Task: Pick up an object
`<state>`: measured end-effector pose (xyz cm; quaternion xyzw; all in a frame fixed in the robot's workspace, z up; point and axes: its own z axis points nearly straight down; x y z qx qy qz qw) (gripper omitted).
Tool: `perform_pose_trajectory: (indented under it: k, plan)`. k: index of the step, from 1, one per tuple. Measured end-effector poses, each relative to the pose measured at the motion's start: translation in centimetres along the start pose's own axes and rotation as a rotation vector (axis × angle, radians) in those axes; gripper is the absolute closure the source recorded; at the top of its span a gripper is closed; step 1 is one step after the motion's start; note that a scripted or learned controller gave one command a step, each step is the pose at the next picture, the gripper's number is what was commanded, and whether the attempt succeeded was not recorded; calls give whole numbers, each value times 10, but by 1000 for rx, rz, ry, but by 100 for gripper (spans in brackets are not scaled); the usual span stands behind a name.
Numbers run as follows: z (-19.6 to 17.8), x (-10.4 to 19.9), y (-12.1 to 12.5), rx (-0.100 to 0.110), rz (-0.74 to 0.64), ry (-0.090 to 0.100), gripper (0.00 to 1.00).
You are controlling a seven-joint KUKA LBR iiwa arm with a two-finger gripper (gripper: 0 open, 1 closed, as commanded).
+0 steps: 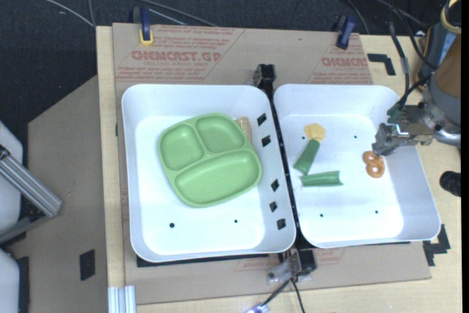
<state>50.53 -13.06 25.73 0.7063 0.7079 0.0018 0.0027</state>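
In the right bin [410, 216] lie two green sticks, one slanted [308, 155] and one lying flat [322, 179], a small yellow piece [315, 132] and an orange ring-shaped piece [374, 166]. My gripper [384, 144] hangs over the right side of this bin, just above and to the right of the orange ring. Nothing shows between its fingers. The left bin [146, 216] holds a green divided plate [210, 157] with a small tan item [243, 126] at its far edge.
The two bins meet at a black divider with clips [272, 157]. Clamps [146, 24] hold the cardboard base at the back. Cables run across the dark floor behind the bench.
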Motion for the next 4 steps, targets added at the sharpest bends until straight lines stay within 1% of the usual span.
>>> perform_pose_trajectory:
  k: [1, 2, 3, 4]
  plan:
    - [-4, 54, 15, 4, -5, 3, 100]
    - [-8, 101, 35, 4, -2, 2, 100]
    - [-6, 141, 56, 4, -3, 2, 100]
    - [-6, 189, 83, 3, -3, 3, 100]
